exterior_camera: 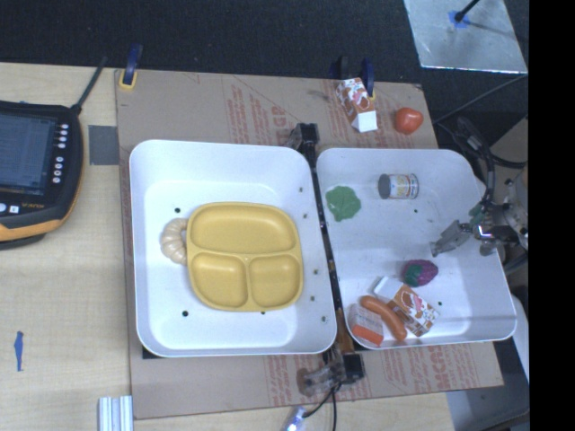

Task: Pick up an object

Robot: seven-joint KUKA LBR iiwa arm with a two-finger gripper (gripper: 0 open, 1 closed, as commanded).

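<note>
The right bin (449, 173) holds a green leafy piece (342, 202), a small tin can (398, 187) lying on its side, a purple item (419, 272), a hot dog (381, 320) and a printed packet (415, 309). My gripper (469, 234) reaches in low over the bin's right side. It sits up and to the right of the purple item and apart from it. Nothing is visibly held in it. Much of the arm behind it is cut off at the right edge.
The left bin (162, 173) carries a yellow divided plate (244, 255) with a beige bread-like piece (172, 239) at its left. Behind the bins, a small carton (357, 102) and a red tomato (408, 119) lie on the cardboard. A tablet pendant (34, 169) rests far left.
</note>
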